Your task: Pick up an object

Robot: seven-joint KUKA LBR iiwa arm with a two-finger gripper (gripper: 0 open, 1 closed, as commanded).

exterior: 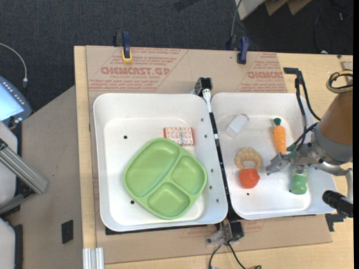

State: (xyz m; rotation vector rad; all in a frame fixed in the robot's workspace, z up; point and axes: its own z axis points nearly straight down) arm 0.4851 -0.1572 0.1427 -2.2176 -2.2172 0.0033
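tool hangs low in the right bin, just right of the red tomato toy; whether it is spread or closed, i cannot tell. tomato looks light, smooth, rounded, likely slippery; best squeezed across its widest middle.

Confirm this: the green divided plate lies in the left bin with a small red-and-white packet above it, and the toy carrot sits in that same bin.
Not quite. The carrot sits in the right bin, near the gripper. The camera view shows the green divided plate in the left bin with the red-and-white packet above it, as stated.
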